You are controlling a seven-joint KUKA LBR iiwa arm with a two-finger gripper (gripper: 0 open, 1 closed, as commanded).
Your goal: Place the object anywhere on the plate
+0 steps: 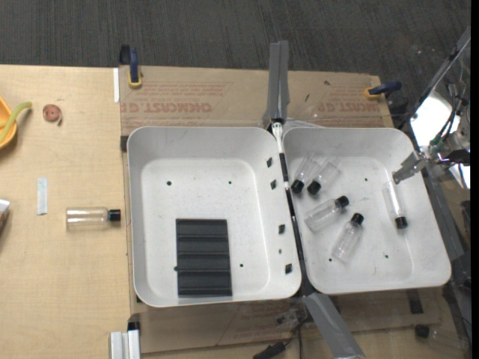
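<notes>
We see the dark ribbed plate (203, 257) lying flat at 6 o'clock in the left bin (150, 155), ready to receive something. In the right bin (426, 271), 5 clear vials (343, 240) lie scattered as loose stock. At 3 o'clock, we cannot tell the gripper's (408, 170) state.

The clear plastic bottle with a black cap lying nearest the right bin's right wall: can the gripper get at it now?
Probably yes. The clear plastic bottle with a black cap lies apart from the other bottles, nothing covers it, and the gripper is just above it.
</notes>
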